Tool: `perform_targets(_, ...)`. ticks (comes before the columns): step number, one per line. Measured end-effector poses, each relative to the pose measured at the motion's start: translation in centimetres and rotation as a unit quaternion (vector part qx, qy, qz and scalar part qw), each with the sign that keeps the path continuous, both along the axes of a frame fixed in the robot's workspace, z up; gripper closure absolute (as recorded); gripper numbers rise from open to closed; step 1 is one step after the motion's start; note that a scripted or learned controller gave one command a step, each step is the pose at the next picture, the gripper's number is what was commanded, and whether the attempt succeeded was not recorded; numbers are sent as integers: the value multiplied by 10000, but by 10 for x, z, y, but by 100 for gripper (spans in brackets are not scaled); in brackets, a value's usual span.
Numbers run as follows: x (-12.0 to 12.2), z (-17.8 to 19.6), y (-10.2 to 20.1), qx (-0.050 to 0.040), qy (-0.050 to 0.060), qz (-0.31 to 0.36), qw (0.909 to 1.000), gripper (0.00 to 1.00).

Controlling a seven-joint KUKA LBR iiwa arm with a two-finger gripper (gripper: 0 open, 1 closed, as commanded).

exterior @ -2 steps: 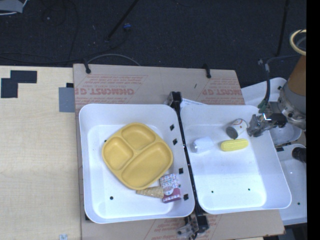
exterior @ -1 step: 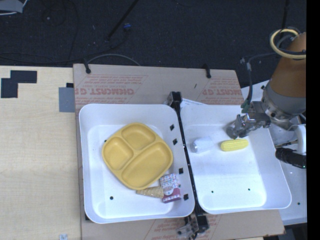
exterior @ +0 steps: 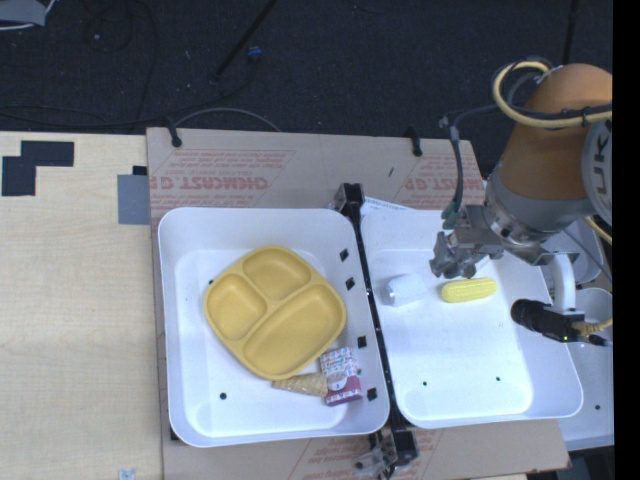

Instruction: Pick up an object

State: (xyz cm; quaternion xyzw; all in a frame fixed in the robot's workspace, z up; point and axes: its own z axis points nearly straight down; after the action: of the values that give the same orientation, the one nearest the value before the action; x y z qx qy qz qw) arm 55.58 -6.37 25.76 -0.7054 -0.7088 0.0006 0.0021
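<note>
A yellow corn cob point(exterior: 468, 289) lies in the right bin point(exterior: 470, 388), near its middle right. My gripper point(exterior: 455, 260) hangs just above and to the left of the cob, close to its upper edge. A small white cup-like thing point(exterior: 403, 289) lies left of the cob in the same bin. In the left bin point(exterior: 190, 388) rests a yellow divided plate point(exterior: 274, 310), with a small red-and-white packet point(exterior: 341, 374) and a tan cone-shaped piece point(exterior: 300, 383) at its lower right edge.
A black divider rail point(exterior: 365, 308) runs between the two bins. The right bin's lower half is bare white floor. Cardboard point(exterior: 250, 173) lies under the bins, and a wooden bench top point(exterior: 70, 308) extends to the left.
</note>
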Motion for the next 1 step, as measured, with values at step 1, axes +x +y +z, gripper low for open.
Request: perform_targets(1, 6, -20, 51, -3, 10, -3, 10000, 100)
